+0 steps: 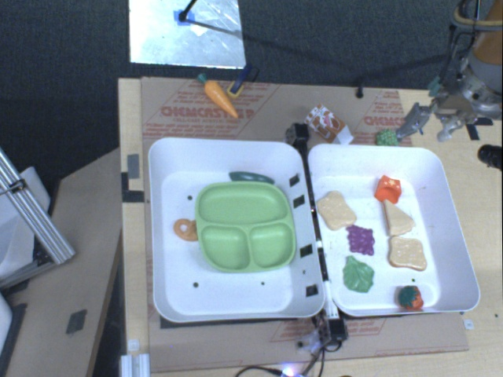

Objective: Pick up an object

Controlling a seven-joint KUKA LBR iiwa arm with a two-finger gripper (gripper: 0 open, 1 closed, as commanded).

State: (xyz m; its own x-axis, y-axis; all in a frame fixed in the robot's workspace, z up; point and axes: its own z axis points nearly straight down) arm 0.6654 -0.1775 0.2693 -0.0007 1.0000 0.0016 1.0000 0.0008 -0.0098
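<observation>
Claw spread above cardboard-covered bench, dark floor behind.

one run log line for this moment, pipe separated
end effector: open, holding nothing, above far right corner of right bin | right bin: toy food pieces untouched | left bin: green divided plate | pick: not yet done

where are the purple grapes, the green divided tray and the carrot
purple grapes (361,239), camera view, middle of the bunch
green divided tray (239,205), camera view, floor of its large top compartment
carrot (219,98), camera view, middle of the orange body
</observation>
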